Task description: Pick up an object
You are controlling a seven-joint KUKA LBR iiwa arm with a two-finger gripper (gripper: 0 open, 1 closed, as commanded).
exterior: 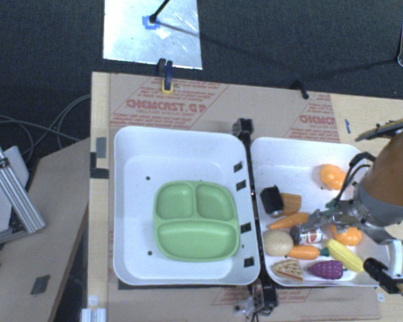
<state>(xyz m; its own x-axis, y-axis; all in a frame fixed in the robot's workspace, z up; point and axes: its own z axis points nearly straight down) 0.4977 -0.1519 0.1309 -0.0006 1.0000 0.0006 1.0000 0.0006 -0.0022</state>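
Claw low over crowded right bin

Toast slice (pixel 288 268), purple grapes (pixel 326 269) and yellow corn cob (pixel 345 253) along the near edge of the right bin (pixel 283 154), the corn lying tilted just right of the grapes. Just behind those, a pale round potato (pixel 277 242) with a small carrot (pixel 303 251) beside it. Claw (pixel 321 220) down among the toys at mid-bin, reached in from the right under the grey wrist and its orange band; tips over a small red-and-white can (pixel 310 235), close to touching it, though too blurred to tell whether spread or closed, or whether gripping anything. Orange piece (pixel 349 235) just right of the can, partly under the wrist. Longer carrot (pixel 286 221) left of the claw, then a black block (pixel 272 200) and a brown block (pixel 291 202) side by side near the dividing wall. Orange fruit (pixel 333 176) well apart toward the far right corner. Left bin (pixel 131 153) alongside, holding a green three-part divided plate (pixel 197 221) lying flat near its centre. Farther back on the bench (pixel 272 107), printed cardboard under both bins, and a shiny sheet (pixel 128 25) beyond on the dark floor.
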